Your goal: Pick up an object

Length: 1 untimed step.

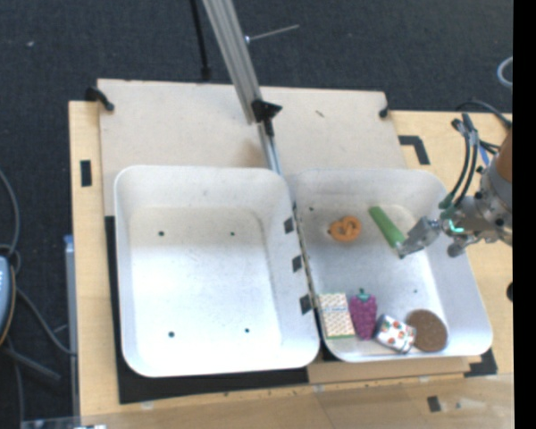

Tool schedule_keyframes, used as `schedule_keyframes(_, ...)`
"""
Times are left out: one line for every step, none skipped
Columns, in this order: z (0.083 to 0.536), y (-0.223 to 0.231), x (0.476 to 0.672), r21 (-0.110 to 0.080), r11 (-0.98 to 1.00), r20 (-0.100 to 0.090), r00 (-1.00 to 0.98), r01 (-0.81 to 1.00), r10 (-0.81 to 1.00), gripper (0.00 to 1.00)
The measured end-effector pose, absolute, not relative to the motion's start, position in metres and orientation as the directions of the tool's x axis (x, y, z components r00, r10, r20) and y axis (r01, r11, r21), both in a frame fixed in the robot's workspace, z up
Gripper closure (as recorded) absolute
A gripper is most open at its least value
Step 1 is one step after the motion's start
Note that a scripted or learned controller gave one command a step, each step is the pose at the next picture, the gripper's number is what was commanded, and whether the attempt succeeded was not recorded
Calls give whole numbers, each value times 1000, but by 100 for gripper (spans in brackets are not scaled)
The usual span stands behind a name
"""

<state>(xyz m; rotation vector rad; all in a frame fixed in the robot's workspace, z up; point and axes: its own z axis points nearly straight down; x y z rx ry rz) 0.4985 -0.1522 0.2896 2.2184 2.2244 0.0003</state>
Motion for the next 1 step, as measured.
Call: schedule_keyframes(291, -152, 499, 4, 1, -1, -1, 1000, 1000, 0)
